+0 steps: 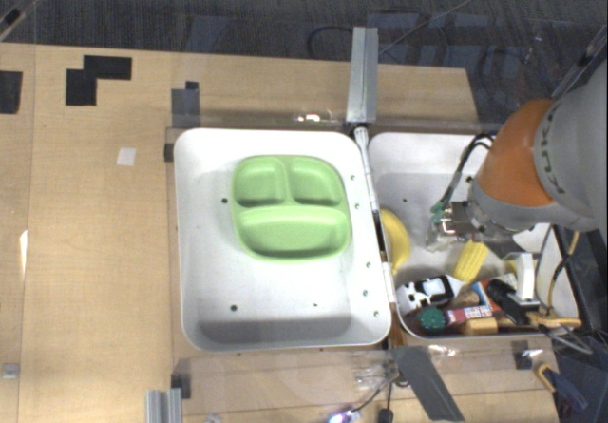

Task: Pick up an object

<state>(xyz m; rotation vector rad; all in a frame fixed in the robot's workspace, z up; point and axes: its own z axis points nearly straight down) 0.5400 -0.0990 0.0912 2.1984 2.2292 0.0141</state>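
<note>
Your gripper (454,233) sits low in the right bin (418,160), its grip state impossible to tell, just above a corn cob (469,260) beside a banana (396,239); no readable labels among the clutter.

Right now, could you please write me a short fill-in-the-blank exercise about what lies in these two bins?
1. The green divided plate lies in the ____ bin.
2. The banana in the right bin is coloured ____.
3. The arm's band above the wrist is ____.

Missing words: left; yellow; orange
</note>
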